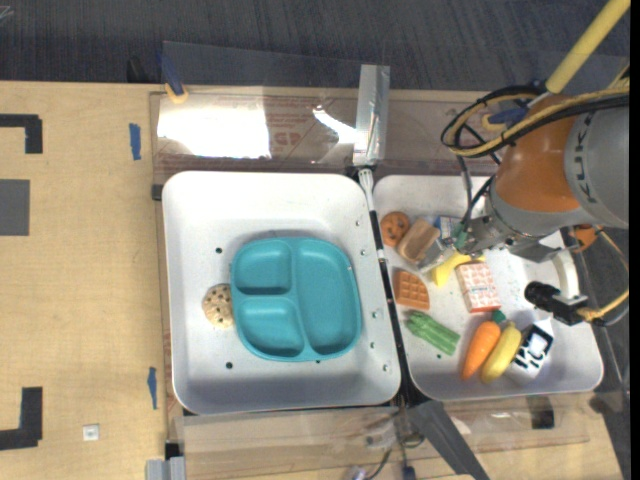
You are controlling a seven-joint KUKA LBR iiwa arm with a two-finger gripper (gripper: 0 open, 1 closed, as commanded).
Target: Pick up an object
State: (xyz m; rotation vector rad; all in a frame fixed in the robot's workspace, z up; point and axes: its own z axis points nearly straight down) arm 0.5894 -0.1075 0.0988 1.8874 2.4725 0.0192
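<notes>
Object to pick: none was singled out; the likeliest candidates were the bread slice (pixel 418 240) and the yellow piece (pixel 450 266), both lying in the right bin (pixel 570 378) just beside the gripper (pixel 468 236).
Arm (pixel 535 173): grey with an orange band, it reached in over the far right corner of the right bin.
Left bin (pixel 200 228): shallow, white, smooth plastic with rounded corners.
Right bin: the same shape, crowded with toy foods.
Plate (pixel 345 268): teal, glossy, split into three compartments, sitting in the left bin.
Gripper: low over the cluster at the far side of the right bin; whether it was open or closed could not be told, and nothing was visibly held.
Carrot (pixel 481 343): orange, tapered and smooth, touching the banana (pixel 503 351), which was yellow and curved.
Green vegetable (pixel 432 331): long and slim, lying slantwise near the divider.
Box (pixel 478 286): small, flat, pink and white, with square edges.
Waffle (pixel 411 290): orange-brown, with a gridded surface.
Cookie (pixel 218 305): pale, speckled and round, touching the plate's left edge.
Doing it well: judging by the crowding, the gripper should centre on one piece, come straight down, and close across its narrow side so neighbours are not nudged or pinched along.
</notes>
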